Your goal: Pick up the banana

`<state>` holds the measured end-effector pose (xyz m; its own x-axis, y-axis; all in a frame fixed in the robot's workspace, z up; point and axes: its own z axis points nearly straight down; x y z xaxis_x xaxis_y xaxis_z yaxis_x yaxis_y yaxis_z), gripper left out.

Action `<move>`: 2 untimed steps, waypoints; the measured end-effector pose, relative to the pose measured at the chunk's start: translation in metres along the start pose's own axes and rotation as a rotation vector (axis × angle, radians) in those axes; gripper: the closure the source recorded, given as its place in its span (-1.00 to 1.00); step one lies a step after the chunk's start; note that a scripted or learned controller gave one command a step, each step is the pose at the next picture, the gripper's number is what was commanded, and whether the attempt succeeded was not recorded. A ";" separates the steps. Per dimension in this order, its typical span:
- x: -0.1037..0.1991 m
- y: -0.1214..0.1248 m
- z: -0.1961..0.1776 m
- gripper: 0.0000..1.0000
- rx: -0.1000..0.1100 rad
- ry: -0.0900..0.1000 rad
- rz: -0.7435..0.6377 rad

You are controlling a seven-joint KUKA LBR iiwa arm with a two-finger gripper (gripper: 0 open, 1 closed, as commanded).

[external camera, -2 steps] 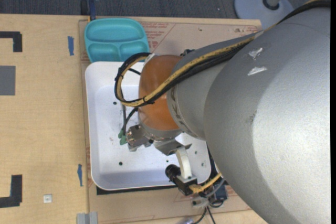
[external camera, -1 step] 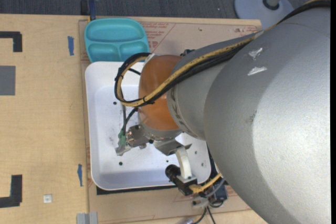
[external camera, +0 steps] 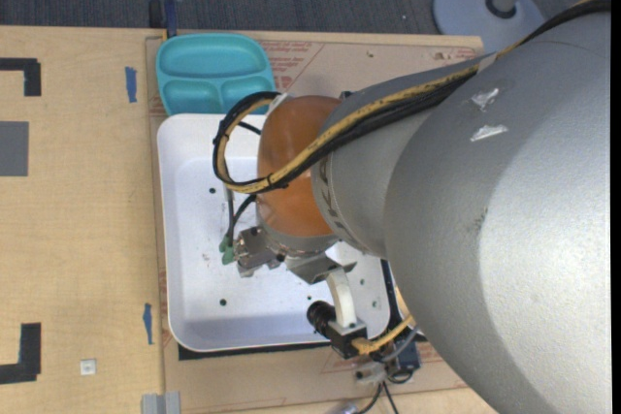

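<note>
Banana: whereabouts cannot be told, the arm (external camera: 456,199) covering much of the white bin (external camera: 184,208). Gripper (external camera: 241,257): hanging low over the bin's left half; how far it is opening cannot be told. Orange band (external camera: 291,170): sitting just above it. Teal tray (external camera: 213,73): lying beyond the bin on the brown surface (external camera: 78,208).

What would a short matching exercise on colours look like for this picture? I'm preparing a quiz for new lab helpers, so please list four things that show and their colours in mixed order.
Things:
1. tray
2. bin
3. band on the arm
4. cable along the arm

Colours:
A. orange
B. white
C. black and yellow
D. turquoise

Pairs: 1-D, 2-B, 3-A, 4-C
</note>
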<state>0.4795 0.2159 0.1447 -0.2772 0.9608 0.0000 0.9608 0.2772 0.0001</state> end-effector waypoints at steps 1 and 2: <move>0.000 0.000 -0.010 1.00 -0.001 0.000 0.000; 0.001 0.001 -0.020 1.00 -0.002 -0.001 -0.001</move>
<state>0.4802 0.2168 0.1643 -0.2783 0.9605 -0.0006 0.9605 0.2783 0.0017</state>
